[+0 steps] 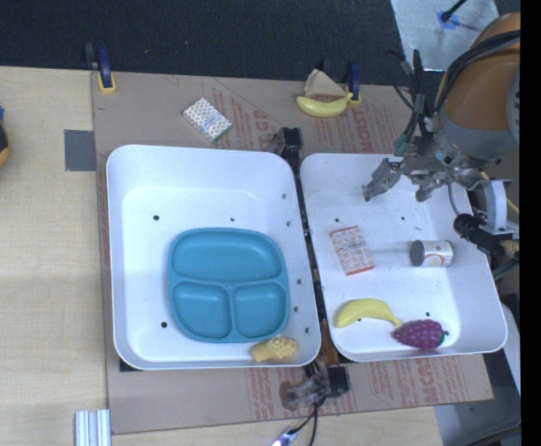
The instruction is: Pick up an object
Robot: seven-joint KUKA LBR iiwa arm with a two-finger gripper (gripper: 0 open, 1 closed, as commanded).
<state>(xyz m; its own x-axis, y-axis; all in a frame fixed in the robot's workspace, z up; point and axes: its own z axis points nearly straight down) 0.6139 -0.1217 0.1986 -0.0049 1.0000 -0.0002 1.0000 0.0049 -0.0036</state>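
**A:** Gripper [402,181] sat over the back of the right bin [470,342], near its far wall. Two fingers splayed apart, so jaws open, nothing between them.

**B:** Target?

**A:** Task named none. Right bin had a small printed card [351,250] mid-floor, a grey cylinder [431,253] lying on its side to its right, a banana [365,313] and purple grapes [420,334] at the near edge. All well apart from the fingers.

**B:** Risks?

**A:** My guess: card lay flat, so the fingers could scrape past it and close on air. Cylinder looked likely to roll if one finger touched first. Banana and grapes sat close to the near wall, so a finger could jam on the rim.

**B:** Left bin [122,249]?

**A:** Blue divided plate [228,282] in the middle, a yellow piece [273,348] at its near edge. Long reach across the divide; plate looked too wide for those jaws. A second banana [323,105] and a patterned packet [206,118] lay outside on the bench.
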